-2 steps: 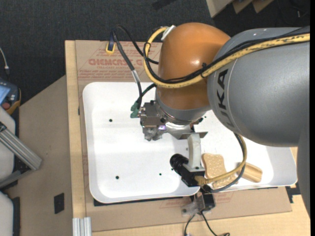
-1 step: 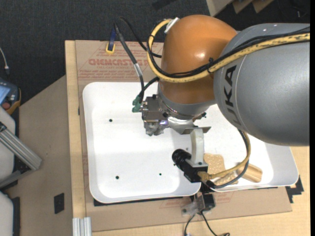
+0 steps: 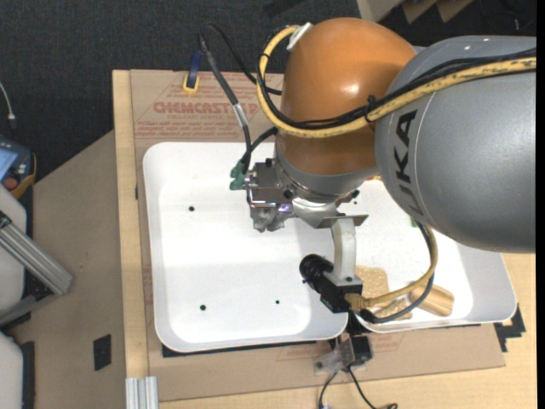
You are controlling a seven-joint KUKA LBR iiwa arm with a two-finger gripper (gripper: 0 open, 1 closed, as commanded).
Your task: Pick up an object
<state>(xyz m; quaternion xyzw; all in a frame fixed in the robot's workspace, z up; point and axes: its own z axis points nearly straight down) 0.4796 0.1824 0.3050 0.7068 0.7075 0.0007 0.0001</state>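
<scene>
From my remote seat, the biggest thing on screen is the grey KUKA arm with the orange band [image 3: 400, 135], coming in from the right and hogging most of the upper right. The orange dome sits over the seam between the two bins, and a yellow-and-black cable loops around it.

Under that is the brown cardboard bench top [image 3: 213, 105] with red CHEMCAST lettering along its far edge, and a small yellow-and-blue clip thing at the top.

On it sits the left shallow white plastic bin [image 3: 196, 254]; its floor has a few small dark dots on it. The right shallow white plastic bin [image 3: 494, 288] is mostly hidden by the arm; I can see its near right corner and some of its rim.

The two-finger gripper [image 3: 271, 211] hangs below the wrist over the far right part of the left bin. It's a metal clump with a green bit at its side, and honestly I can't tell from this angle how wide it is or if it has anything.

A black bracket on a grey stalk [image 3: 328, 279] sticks out toward the near edge between the bins.

The light tan wooden block-like object [image 3: 438, 301] lies in the right bin near its front rim, partly behind the cable, well apart from the gripper. A flat tan patch [image 3: 372, 278] sits just beside it.
</scene>
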